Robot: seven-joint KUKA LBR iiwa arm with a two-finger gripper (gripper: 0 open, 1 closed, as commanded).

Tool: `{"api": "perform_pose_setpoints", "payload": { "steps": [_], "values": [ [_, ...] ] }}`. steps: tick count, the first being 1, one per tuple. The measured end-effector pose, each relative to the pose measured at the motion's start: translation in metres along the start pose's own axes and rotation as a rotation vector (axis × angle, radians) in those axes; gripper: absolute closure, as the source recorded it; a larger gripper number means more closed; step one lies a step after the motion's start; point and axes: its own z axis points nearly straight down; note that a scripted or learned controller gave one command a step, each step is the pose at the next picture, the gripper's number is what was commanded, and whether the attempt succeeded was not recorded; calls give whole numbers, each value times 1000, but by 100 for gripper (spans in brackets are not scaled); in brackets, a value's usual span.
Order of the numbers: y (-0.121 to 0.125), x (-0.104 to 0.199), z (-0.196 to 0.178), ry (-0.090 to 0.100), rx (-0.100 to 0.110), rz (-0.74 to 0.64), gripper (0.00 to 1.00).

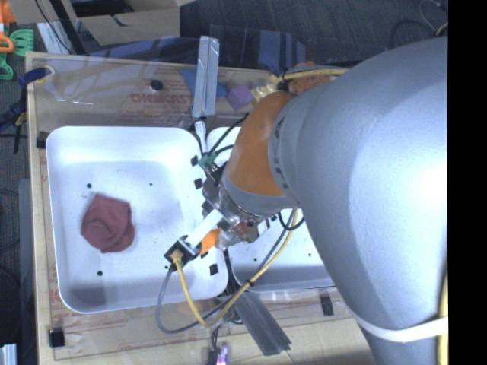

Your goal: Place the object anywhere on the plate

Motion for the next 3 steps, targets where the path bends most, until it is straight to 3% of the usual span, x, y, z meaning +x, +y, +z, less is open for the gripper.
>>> {"api": "perform_pose_setpoints", "payload": {
  "steps": [1,2,3],
  "values": [
    [3,55,-29,4,-1,55,100],
    [2,115,-23,0,-1,2,100],
    [69,38,-1,0,0,8,100]
  ]
}}
